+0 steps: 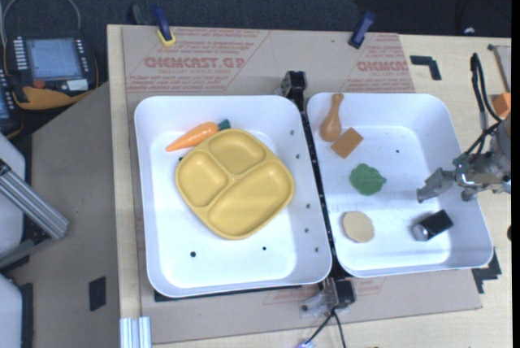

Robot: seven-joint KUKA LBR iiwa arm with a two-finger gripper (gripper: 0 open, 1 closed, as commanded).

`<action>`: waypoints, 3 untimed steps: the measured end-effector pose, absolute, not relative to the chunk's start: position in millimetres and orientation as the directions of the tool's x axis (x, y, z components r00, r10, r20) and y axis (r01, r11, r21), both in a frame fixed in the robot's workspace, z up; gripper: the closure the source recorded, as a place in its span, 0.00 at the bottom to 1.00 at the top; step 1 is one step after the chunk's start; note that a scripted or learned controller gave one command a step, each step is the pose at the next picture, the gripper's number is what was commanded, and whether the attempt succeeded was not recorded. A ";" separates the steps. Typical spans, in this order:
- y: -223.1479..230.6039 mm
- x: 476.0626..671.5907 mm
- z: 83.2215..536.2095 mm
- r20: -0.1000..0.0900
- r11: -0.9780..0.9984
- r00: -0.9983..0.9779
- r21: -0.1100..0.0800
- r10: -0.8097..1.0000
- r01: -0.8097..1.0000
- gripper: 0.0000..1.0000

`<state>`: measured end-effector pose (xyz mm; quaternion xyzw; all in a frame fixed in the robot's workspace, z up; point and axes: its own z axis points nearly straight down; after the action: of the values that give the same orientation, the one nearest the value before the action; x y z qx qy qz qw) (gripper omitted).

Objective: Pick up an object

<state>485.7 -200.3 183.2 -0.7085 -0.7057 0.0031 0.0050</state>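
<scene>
The right bin [455,257] holds a tan drumstick-shaped piece [331,119], a brown square piece [347,142], a green broccoli-like piece [367,179] and a round beige piece [357,226]. My gripper [429,210] hangs over the right part of this bin, reaching in from the right. It is open: one grey finger points left and one black fingertip [432,226] sits lower, with nothing between them. The green piece lies well to its left, and the round beige piece lies to its lower left.
In the left bin [154,241] a yellow divided plate [235,184] lies with an orange carrot [192,136] beside its upper left edge. Clamps and a black bracket [293,83] stand at the bench's back edge. A pendant [51,62] sits far left.
</scene>
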 end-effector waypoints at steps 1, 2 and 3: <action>-200.0 488.9 188.6 -0.001 0.000 0.000 0.000 1.000 1.000 0.00; -193.7 487.2 144.2 0.003 0.000 0.000 -0.006 1.000 1.000 0.00; -193.9 490.5 96.7 -0.004 0.002 -0.002 0.010 1.000 1.000 0.00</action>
<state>490.5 -193.9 96.7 -0.7065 -0.7077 -0.0021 -0.0048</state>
